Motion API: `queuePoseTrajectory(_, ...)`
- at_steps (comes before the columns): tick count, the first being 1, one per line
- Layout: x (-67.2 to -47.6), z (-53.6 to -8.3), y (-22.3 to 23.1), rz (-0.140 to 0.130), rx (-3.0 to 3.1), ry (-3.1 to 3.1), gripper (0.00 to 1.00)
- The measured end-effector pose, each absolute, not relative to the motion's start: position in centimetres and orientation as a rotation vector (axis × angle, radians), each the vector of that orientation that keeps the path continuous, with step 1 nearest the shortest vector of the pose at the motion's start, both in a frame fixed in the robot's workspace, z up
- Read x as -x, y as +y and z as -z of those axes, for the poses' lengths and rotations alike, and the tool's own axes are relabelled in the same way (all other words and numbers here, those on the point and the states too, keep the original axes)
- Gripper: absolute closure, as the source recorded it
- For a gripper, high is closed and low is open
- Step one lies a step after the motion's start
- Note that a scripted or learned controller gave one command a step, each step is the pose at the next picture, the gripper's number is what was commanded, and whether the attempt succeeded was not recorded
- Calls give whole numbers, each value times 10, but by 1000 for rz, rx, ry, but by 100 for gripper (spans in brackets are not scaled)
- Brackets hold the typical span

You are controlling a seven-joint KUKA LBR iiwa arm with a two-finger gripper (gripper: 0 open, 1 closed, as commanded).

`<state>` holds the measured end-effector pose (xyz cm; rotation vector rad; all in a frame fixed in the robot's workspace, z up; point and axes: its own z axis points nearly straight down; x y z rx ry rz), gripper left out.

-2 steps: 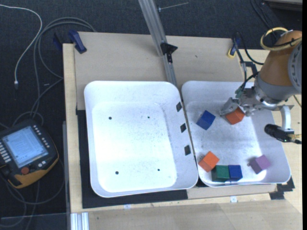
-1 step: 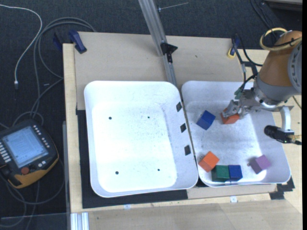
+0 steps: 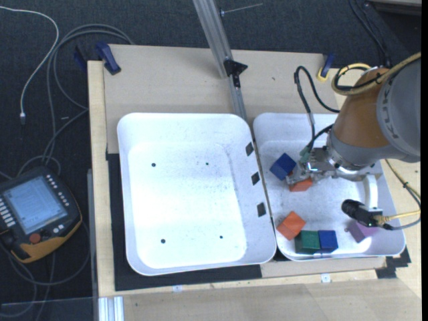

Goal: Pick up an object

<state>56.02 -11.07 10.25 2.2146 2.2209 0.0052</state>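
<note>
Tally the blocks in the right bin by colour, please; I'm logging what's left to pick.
Blue: 2
Orange: 2
Green: 1
Purple: 1, partly behind the arm
Total: 6

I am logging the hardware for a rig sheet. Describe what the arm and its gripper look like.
The arm is a thick, rounded grey body with a broad orange band above the wrist. Below the band sits a pale grey ring, then a small metallic gripper with dark parts. Black cables loop along the wrist, and a black fitting with a yellow lead hangs near it.
</note>
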Motion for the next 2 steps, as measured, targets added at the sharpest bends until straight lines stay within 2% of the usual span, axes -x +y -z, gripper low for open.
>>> queuePoseTrajectory(1,-547,-204,-43,-10,-2210,2226,100)
queuePoseTrajectory(2,-537,-199,25,-1,-2216,2235,100)
